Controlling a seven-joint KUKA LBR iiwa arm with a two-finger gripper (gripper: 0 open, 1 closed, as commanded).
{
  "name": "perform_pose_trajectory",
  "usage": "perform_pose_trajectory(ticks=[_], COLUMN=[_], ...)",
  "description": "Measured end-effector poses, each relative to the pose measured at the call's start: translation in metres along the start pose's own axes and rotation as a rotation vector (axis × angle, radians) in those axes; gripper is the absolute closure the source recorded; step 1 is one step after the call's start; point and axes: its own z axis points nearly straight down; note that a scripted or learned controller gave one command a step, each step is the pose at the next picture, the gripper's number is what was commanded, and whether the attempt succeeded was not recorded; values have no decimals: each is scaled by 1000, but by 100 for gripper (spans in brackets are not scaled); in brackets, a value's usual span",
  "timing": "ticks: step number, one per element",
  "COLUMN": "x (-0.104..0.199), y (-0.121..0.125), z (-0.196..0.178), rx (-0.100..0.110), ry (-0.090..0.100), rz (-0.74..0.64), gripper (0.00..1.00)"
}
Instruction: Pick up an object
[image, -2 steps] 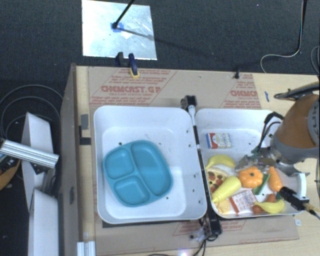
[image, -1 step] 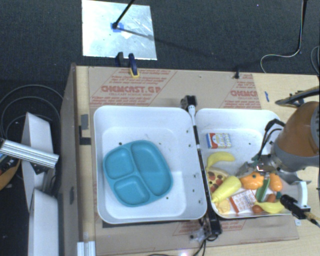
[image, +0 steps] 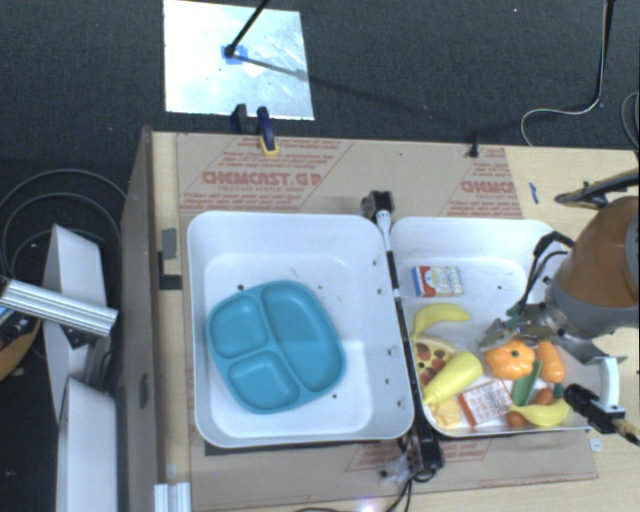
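The gripper (image: 512, 330), whose state I cannot tell, hangs low in the right bin (image: 480, 240) just beside the orange fruit (image: 510, 360) in the toy food heaped at the near end, probably because that crowded pile offers the easiest catch.

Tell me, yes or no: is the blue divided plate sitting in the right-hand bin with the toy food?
No. The blue divided plate lies alone in the left bin, while the toy food is piled in the right bin.
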Motion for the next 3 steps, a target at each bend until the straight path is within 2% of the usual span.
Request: perform_pose_trajectory(ticks=[1, 2, 3], x=[-5, 78, 134], y=[10, 37, 51], z=[-89, -130, -133], rx=[-5, -1, 2], ry=[-2, 3, 4], rz=[-2, -11, -9], gripper=[100, 100, 100])
